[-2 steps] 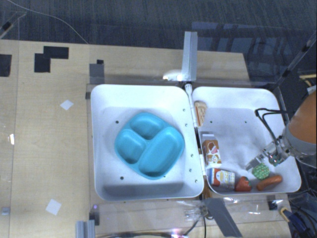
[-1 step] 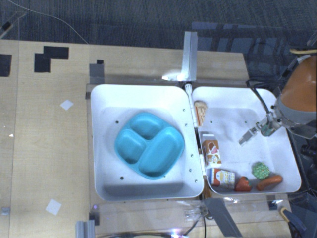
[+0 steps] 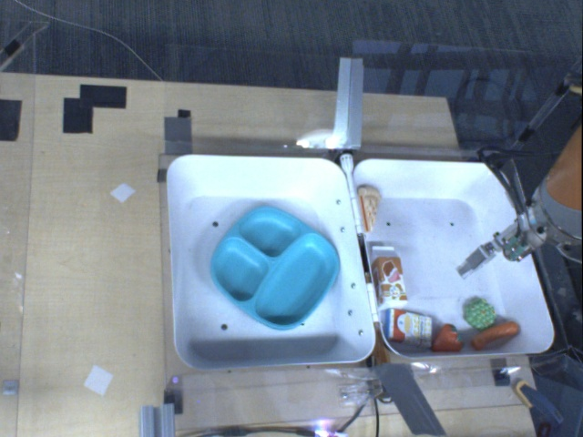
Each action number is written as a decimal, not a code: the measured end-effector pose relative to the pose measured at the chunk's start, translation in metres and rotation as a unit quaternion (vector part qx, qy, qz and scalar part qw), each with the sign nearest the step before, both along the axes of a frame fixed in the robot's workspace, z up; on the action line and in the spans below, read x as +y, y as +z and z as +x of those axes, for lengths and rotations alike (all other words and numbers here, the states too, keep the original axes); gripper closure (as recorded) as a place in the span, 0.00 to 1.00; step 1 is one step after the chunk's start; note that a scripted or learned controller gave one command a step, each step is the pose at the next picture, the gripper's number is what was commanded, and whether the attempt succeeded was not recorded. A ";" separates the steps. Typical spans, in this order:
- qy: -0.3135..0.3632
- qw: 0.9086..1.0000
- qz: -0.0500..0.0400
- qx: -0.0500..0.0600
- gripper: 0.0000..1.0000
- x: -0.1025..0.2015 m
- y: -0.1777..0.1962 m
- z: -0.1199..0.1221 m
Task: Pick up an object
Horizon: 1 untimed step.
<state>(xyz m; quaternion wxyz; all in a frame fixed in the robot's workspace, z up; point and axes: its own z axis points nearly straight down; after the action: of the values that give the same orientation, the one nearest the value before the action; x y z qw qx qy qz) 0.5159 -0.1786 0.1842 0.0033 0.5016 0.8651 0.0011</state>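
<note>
Nearest the cam, along the front wall of the right bin (image 3: 510, 182), sit a small carton (image 3: 408, 327), a red strawberry-like piece (image 3: 445, 338), a green bumpy ball (image 3: 479, 313) and an orange carrot-shaped piece (image 3: 496, 333), all packed close, some touching. Going L to R: the left bin (image 3: 187, 244), smooth white plastic w/ rounded corners, holds a glossy blue divided tray (image 3: 275, 267), 3 compartments. Just past the divider, a tan tube-like pack (image 3: 369, 208) and a brown-and-white box (image 3: 389, 279) lie against the right bin's left wall. My pincer (image 3: 481, 259) hangs at mid-right over bare bin floor, near but apart from the green ball; can't tell if it's apart or together, and I see nothing in it. Pick targets are that front-row cluster, I'd judge. Risks: items crowd the wall, so a descent could clip the rim or nudge two at once; the ball is round and prob. rolls; the carrot is slick and tapered, may squirt out.
</note>
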 end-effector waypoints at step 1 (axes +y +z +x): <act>0.029 1.000 0.000 0.001 0.00 -0.021 -0.080 -0.028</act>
<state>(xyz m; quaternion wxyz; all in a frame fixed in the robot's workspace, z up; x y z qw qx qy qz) 0.4881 -0.1993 0.1041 0.0021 0.4763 0.8793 0.0006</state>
